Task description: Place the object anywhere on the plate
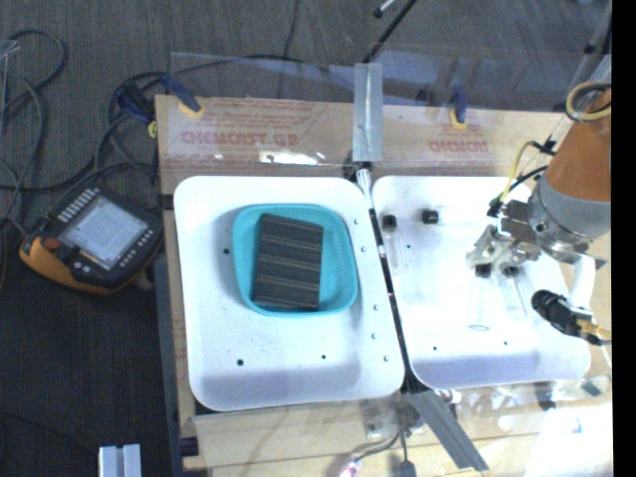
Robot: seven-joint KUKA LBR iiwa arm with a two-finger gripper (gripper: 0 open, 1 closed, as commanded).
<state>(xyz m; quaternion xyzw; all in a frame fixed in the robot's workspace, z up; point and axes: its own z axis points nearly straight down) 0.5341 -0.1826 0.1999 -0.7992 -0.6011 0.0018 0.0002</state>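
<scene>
Block (289, 261): dark, ribbed, lying on the blue plate (343, 266), left bin (199, 346).
Gripper (500, 263): over right bin (447, 356); grip state perhaps released, cannot tell.

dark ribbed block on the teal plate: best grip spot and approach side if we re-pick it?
Probably from straight above, fingers closing across the two long sides of the dark ribbed block near its middle. It lies flat on the teal plate, longer than wide, so the short span suits the gripper best. The plate's raised rim argues against a side approach.
</scene>
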